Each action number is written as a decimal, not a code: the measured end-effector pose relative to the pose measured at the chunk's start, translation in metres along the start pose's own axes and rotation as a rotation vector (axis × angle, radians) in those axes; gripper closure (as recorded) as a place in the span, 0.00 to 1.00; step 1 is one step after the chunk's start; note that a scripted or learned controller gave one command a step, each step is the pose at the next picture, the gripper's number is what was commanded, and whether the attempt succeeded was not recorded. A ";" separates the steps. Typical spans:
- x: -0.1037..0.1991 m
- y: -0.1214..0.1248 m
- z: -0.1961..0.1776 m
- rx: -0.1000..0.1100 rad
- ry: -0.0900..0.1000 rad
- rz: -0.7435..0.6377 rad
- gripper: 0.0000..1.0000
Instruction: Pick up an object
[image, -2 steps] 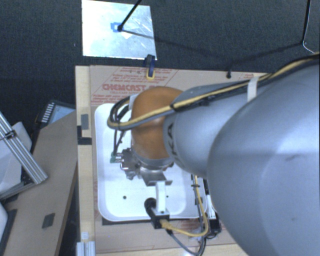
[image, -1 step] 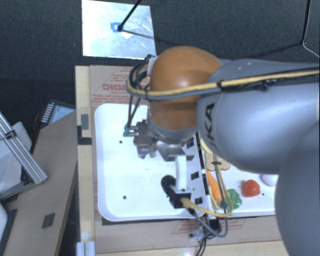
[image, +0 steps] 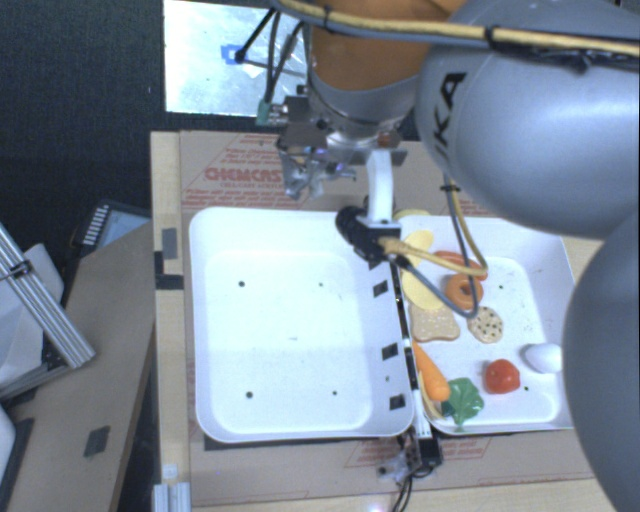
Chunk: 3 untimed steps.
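My gripper (image: 312, 178) hangs under the orange-banded wrist, over the brown board just beyond the far rim of the left bin (image: 290, 330). I see nothing held in it. The right bin (image: 545, 255) holds several food pieces: a yellow piece (image: 422, 285), an orange ring (image: 462, 291), a slice of toast (image: 435, 324), a round cookie (image: 486, 324), a carrot (image: 432, 374), a green broccoli piece (image: 463, 399), a red tomato (image: 502, 375) and a white egg (image: 543, 356). The arm's grey body covers the right bin's far right corner.
A divider with black clips (image: 395, 330) runs between the two bins. Brown cardboard (image: 225, 175) lies under and behind the bins. A metal frame (image: 40, 310) stands at the left, off the bench.
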<state>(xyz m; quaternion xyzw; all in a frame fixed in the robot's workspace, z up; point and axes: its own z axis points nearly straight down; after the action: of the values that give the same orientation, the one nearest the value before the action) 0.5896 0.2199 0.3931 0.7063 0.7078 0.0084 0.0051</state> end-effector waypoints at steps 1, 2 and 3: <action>0.015 0.062 -0.012 0.011 -0.003 -0.002 1.00; -0.104 0.066 0.002 0.019 -0.007 0.010 1.00; 0.000 0.044 0.001 0.017 -0.001 -0.009 1.00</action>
<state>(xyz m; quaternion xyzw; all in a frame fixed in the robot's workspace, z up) 0.6334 0.2199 0.3925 0.7030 0.7112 0.0020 -0.0005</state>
